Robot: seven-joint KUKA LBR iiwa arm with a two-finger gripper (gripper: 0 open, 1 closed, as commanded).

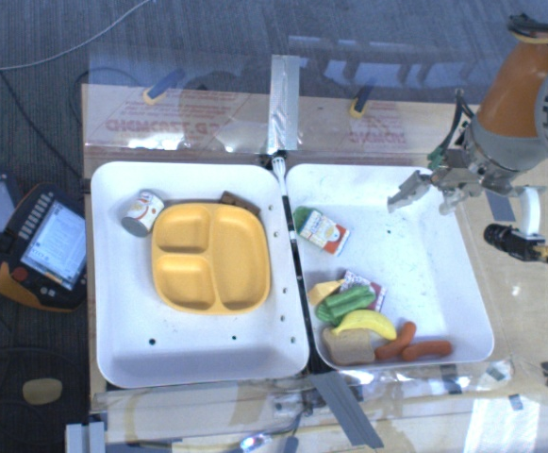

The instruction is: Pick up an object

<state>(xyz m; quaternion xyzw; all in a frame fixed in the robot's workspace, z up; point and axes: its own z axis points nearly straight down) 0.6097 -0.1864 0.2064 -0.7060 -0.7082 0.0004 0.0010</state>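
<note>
My gripper hangs over the far right part of the right bin, its two fingers spread open with nothing between them. Below and left of it lies a small red, white and green carton. At the bin's near side sits a heap: a green pepper, a yellow banana, a brown bread piece, a red sausage and a red-white packet. The gripper is well apart from all of them.
The left bin holds a yellow divided plate, a small tin can at its far left, and a brown piece behind the plate. A handheld pendant lies left of the bench.
</note>
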